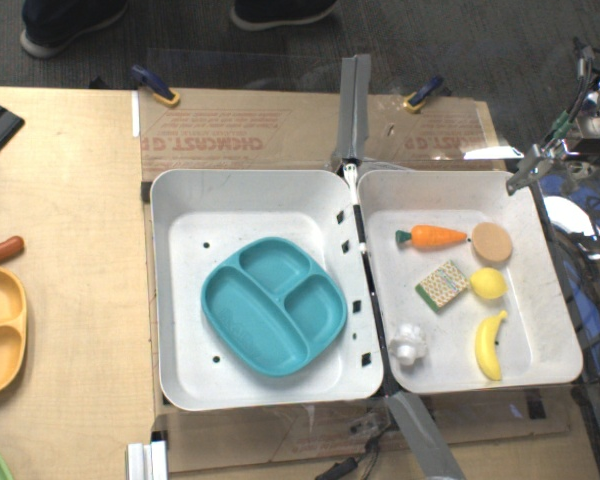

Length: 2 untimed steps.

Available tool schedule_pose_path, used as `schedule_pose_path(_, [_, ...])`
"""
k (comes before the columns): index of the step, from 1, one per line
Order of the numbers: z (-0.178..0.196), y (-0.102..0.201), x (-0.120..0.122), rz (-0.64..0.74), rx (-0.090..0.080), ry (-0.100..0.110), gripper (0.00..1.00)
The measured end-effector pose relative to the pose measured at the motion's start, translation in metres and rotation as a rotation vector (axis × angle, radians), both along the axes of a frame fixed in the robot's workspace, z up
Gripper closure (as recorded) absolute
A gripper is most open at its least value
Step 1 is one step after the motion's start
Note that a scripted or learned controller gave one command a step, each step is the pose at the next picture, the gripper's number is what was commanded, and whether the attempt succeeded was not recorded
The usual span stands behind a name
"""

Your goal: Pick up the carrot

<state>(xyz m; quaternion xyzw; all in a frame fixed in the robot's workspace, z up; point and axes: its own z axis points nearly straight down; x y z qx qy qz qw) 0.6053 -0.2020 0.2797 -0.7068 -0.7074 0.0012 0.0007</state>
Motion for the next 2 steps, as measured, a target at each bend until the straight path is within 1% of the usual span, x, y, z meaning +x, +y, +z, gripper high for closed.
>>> schedule_pose_path(1, [-0.138, 0.054, 0.041, 0.111, 0.001, -0.001, 0.00])
schedule_pose_path(2, [-0.181, 0.067, 0.033, 0.346, -0.004, -0.014, 0.00])
